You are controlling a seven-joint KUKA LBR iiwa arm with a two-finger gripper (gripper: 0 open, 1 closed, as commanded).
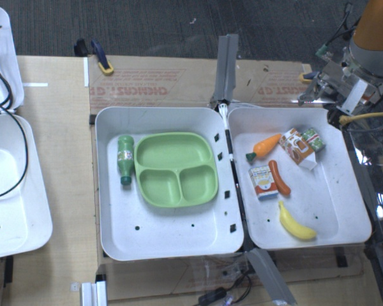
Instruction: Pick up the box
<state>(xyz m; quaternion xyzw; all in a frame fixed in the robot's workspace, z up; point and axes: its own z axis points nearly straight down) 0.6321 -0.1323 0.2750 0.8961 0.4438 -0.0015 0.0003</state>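
above the right bin's (345, 190) far corner the gripper (341, 94) hangs, its grip impossible to tell, the approach unfinished, next descending onto the box (300, 146) beside the carrot (266, 146)

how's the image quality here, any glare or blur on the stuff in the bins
Camera view: lighting is even and soft, with only faint shadows under the banana and the box; the white right bin is bright but not blown out; the print on the box is too soft to read; the arm at the upper right is cropped and slightly blurred.
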